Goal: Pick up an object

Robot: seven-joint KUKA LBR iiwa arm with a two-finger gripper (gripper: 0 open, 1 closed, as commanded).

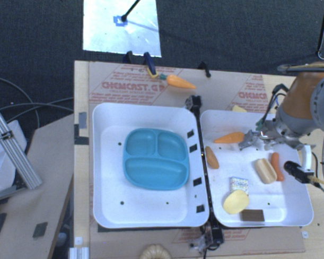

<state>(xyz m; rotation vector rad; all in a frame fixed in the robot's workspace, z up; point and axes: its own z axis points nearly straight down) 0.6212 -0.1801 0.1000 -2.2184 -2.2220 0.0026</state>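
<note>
Two shallow white bins on cardboard-covered worktop [126,82] above dark carpet: left bin [105,151] with one blue divided plate [155,158]; right bin [297,205] with orange toy carrot [229,137] beside end effector [252,141], grip state indiscernible.

carrot [229,137]: orange, lying flat in the right bin [302,211], perhaps touching the gripper [248,141] beside it
</note>
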